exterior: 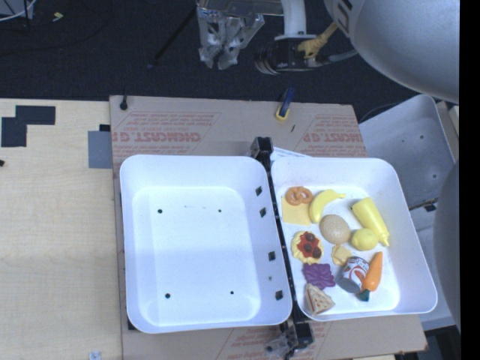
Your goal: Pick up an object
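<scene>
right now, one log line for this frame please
claw: raised beyond bins, nothing seen between fingers | right bin: toy food incl. banana, carrot | pick: not yet done

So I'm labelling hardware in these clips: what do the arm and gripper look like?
The arm is a bulky, rounded, pale grey shell with dark lettering partly cut off at the top edge. A white wrist section leads to the gripper, a silvery metal frame. A yellowish cable curls beside a dark ring.

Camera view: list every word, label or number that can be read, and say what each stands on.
"CHEMCRAFT, G.P.": my best reading of the red print, upside down, on the cardboard sheet behind the left bin.
The same red print to the right: blurred.
Red print on the cardboard's front edge: cut off, unreadable.
Dark letters on the arm: partly seen, unreadable.
</scene>
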Tool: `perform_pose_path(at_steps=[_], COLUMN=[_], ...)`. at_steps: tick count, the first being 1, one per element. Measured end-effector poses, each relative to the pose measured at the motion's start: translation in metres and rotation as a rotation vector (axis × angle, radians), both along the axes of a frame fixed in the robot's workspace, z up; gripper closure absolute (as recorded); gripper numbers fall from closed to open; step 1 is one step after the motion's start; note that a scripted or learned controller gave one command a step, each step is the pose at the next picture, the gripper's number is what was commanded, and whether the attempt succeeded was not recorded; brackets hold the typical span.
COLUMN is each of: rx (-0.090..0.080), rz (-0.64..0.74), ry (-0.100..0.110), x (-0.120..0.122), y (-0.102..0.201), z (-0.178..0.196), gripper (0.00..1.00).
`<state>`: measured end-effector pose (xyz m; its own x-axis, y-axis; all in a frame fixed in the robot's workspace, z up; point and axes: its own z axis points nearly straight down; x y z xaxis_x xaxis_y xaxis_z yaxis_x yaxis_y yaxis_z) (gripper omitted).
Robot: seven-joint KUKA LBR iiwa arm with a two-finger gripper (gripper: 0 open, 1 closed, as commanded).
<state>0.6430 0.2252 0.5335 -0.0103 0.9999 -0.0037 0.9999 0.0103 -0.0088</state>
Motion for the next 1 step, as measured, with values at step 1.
perform_pose_path(at_steps=[1], rx=[0.000], rz=[-0.008], ry=[0.002], x=[-0.0060], y=[0.0178], z=[-0.1162], gripper=[1.00])
